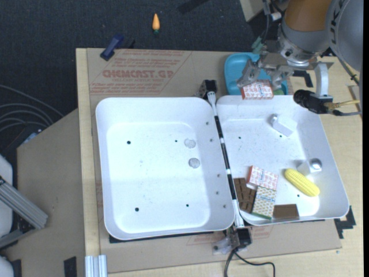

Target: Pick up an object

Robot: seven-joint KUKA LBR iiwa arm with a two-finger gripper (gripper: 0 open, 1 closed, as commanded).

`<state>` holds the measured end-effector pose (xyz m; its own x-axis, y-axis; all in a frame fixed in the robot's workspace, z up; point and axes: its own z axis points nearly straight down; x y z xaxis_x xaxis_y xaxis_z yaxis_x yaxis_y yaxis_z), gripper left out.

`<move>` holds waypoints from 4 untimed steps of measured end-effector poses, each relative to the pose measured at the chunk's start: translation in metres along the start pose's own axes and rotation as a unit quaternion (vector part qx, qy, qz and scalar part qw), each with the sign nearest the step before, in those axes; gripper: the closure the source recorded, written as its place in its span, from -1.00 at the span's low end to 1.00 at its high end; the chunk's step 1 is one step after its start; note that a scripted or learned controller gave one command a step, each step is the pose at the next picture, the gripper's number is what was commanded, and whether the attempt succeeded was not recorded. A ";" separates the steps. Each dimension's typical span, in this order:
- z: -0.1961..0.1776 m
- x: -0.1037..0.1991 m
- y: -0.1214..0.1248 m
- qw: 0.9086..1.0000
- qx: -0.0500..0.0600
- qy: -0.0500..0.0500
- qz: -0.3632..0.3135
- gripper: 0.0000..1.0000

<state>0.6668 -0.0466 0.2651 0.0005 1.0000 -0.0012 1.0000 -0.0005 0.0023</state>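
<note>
The two shallow white plastic bins sit side by side on a pale brown board, the left bin (115, 120) and the right bin (323, 149) touching along a black hinge-like strip that runs between them from a clip at the far edge to a clip and cable at the near edge. The left bin's floor is wide open, bare but for two small pale round discs (192, 153) near its right side, well apart from every wall. The right bin is crowded only along its near edge: a yellow corn-cob-shaped toy (302, 182) lies near the right wall, a red-and-white patterned flat packet (262, 179) lies just left of it, with a dark brown flat bar (244, 196) and another patterned card beside the dividing rim, and a small grey block (281, 125) lies alone toward the far side; the middle of this bin is free. The grey arm with its orange band (308, 10) reaches in from the upper right, wrist pointed down over the far rim of the right bin, beside a turquoise plastic object (237, 71) on the board. The two-finger gripper (258, 84) is raised above that rim with its fingers clamped on a small red-and-white patterned box (257, 91), lifted clear of the bin floor.
</note>
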 end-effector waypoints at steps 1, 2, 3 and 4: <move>0.007 0.051 0.000 1.000 0.002 0.001 -0.001 1.00; 0.007 0.050 0.000 1.000 0.002 0.001 -0.001 -1.00; 0.081 0.072 -0.019 1.000 0.003 0.001 -0.001 -1.00; 0.080 0.011 -0.055 1.000 0.003 0.000 0.000 -1.00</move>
<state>0.6119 -0.0357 0.1847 0.0014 1.0000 -0.0002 1.0000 -0.0014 -0.0027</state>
